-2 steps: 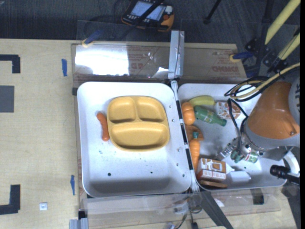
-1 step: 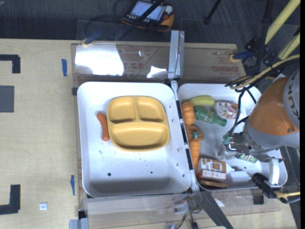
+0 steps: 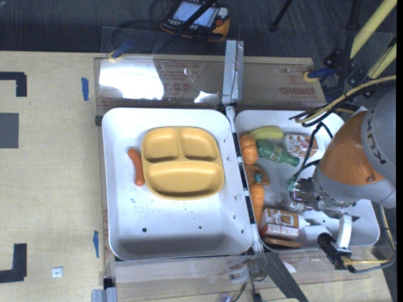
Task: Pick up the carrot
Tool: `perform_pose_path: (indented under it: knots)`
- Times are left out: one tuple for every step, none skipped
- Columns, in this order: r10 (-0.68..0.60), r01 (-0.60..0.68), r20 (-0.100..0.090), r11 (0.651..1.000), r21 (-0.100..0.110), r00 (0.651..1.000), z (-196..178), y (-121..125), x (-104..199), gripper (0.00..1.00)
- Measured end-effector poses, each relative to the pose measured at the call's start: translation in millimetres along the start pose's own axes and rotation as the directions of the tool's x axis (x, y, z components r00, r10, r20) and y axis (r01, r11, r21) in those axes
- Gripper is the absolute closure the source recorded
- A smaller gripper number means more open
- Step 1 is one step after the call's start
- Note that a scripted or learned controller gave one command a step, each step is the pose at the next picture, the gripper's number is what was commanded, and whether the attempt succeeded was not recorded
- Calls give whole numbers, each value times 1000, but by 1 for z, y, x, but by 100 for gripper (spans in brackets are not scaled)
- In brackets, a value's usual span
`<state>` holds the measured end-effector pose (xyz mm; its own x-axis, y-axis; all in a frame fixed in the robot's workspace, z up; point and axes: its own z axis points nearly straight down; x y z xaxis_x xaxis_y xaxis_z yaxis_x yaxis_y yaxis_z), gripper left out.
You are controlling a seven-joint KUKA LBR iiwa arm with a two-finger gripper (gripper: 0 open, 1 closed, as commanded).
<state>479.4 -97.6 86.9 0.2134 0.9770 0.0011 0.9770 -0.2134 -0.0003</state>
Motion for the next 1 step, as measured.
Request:
perform_pose_path:
  knots:
    - [180,-180,-2,984,-5,984,0,5,-14,100]
